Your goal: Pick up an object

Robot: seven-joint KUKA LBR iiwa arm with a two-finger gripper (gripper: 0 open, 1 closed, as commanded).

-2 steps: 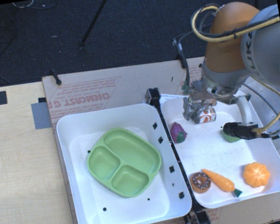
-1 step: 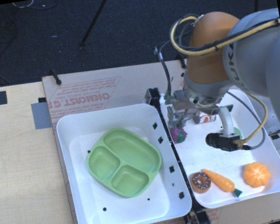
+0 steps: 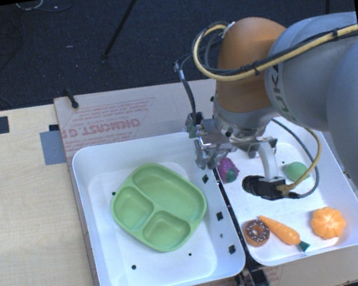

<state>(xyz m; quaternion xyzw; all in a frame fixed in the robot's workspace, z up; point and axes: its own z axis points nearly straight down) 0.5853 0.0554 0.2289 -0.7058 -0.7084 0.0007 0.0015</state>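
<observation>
In the right bin (image 3: 354, 211) my gripper (image 3: 210, 156) reaches down at the near-left corner, right beside a purple toy (image 3: 227, 168) that lies just under its tip. A chocolate donut (image 3: 256, 232), an orange carrot (image 3: 280, 228) and an orange tangerine (image 3: 328, 223) lie along the bin's front. A green item (image 3: 296, 170) peeks out behind the wrist hardware. Nothing can be seen between the fingers.
The left bin (image 3: 111, 265) holds a green divided plate (image 3: 158, 205). The arm's large grey and orange body (image 3: 269, 69) covers the back of the right bin. The wall between the bins (image 3: 229, 219) runs just below the gripper.
</observation>
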